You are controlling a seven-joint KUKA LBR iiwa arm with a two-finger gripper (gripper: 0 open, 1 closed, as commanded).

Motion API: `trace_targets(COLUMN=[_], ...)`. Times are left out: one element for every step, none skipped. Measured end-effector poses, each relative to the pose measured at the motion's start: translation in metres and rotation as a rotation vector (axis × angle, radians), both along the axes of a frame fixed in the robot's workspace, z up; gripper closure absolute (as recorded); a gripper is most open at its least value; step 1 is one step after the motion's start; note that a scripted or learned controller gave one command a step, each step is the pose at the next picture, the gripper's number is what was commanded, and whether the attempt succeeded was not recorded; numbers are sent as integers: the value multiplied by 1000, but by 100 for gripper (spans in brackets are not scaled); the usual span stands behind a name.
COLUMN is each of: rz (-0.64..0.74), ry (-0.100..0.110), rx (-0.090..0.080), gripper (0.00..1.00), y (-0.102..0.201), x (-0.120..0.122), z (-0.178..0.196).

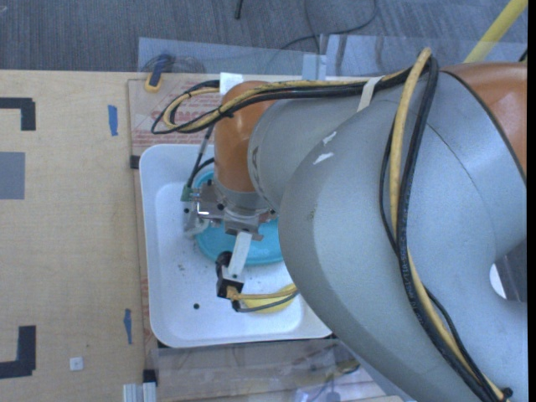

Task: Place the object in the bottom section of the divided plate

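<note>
A light blue plate (219,245) lies in the white bin (167,308), mostly covered by the arm's wrist. Its dividers and sections are hidden. My gripper (224,216) hangs low over the plate's upper left part, under the orange band. No object of the task can be made out on the plate or under the gripper.
The big grey arm (377,224) spans the right half of the view and hides the second bin. A small dark speck (196,306) lies on the bin floor near the front. Bare wooden bench (67,224) lies to the left of the bin.
</note>
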State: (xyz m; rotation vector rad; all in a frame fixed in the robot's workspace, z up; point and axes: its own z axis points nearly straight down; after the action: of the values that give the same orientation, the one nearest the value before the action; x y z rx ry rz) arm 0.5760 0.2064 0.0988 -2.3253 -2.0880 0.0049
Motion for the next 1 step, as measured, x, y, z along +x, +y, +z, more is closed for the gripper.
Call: trace_targets(rz=[-146], ry=[-12], rx=[5], gripper=[0], y=[-11], x=[4], z=[78])
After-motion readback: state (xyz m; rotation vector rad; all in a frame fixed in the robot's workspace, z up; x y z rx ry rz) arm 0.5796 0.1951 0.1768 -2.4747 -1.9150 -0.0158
